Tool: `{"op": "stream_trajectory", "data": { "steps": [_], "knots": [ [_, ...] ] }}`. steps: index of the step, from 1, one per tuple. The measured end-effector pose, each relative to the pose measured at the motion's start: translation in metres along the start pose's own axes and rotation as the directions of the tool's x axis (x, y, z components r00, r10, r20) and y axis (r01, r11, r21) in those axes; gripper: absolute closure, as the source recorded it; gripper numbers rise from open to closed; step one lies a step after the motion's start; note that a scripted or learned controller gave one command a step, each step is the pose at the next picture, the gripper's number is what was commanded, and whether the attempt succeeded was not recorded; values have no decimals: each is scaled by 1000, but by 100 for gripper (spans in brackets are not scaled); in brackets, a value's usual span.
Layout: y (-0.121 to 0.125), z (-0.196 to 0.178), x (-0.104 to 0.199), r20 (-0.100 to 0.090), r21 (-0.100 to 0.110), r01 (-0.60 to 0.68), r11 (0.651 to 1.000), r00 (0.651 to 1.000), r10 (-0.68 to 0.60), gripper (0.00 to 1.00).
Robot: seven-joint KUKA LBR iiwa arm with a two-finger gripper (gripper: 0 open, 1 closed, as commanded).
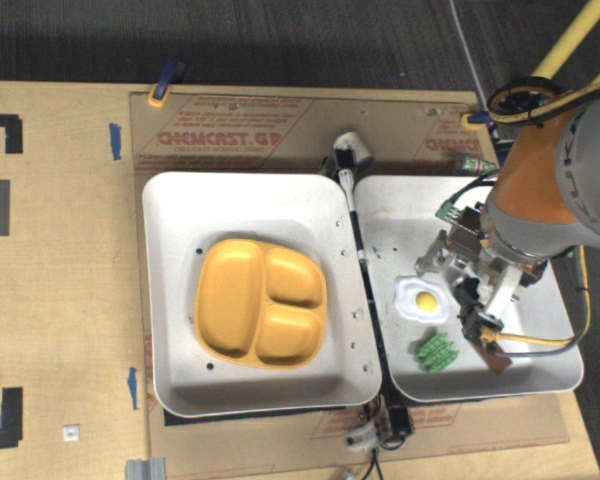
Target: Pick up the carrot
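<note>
while the yellow divided plate (pixel 262 300) sits in the middle of the left bin (pixel 170 218), everything that matters lies in the right bin (pixel 400 198): a toy fried egg (pixel 422 301) near its left edge, a small green piece (pixel 437 352) toward its front edge, and the gripper (pixel 458 264) hanging over the bin's middle, just back and right of the egg. whether it is open or closed i cannot tell, since its tip is hidden from this angle. the likeliest carrot (pixel 497 356) is a short brownish-orange stub close to the front edge, right of the green piece and partly covered; i cannot be sure of it. if so, it lies toward the front-right corner from the gripper, near but apart, its long axis seemingly slanting back-left to front-right, so the coming move looks like a short shift that way, then a descent.
</note>
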State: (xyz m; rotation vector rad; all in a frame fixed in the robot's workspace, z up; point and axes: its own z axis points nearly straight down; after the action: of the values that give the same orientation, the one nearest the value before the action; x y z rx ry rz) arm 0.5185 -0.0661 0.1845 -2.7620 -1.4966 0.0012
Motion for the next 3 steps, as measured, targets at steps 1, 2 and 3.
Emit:
{"op": "stream_trajectory", "data": {
  "steps": [1,2,3],
  "knots": [
    [0,0,0,0,0,0,1000,1000,0,0],
    [0,0,0,0,0,0,1000,1000,0,0],
    [15,64,-36,1,4,-172,985,985,172,0]
  ]
}}
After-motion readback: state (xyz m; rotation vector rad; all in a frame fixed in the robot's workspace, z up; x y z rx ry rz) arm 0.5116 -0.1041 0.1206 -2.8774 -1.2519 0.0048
